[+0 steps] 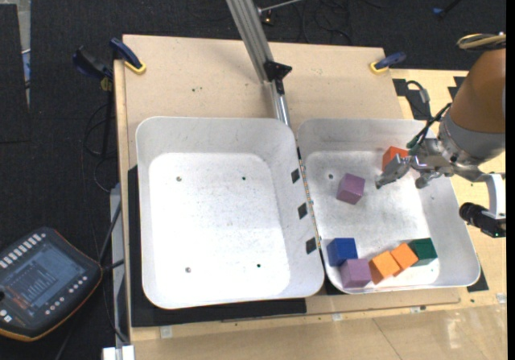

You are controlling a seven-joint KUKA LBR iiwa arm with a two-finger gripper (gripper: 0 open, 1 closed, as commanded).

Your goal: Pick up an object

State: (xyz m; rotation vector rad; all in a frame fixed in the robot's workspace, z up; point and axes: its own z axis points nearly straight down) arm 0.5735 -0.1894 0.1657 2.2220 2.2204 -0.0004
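Note:
My gripper [405, 179] hangs over the upper right part of the right bin [451, 225], its two fingers spread apart and open. A red-orange block [393, 157] shows just behind the left finger [386, 177], near its base and not between the fingertips. A purple cube [351, 188] lies on the bin floor to the gripper's left. Along the bin's front edge sit a blue cube [342, 250], a second purple cube [356, 272], two orange blocks [393, 261] and a green block [423, 250].
The left bin [161, 149] sits beside the right one, with a shared rim between them. A metal pole [245, 16] slants down from the top to the bins' back edge. A teach pendant [40, 282] lies at the lower left.

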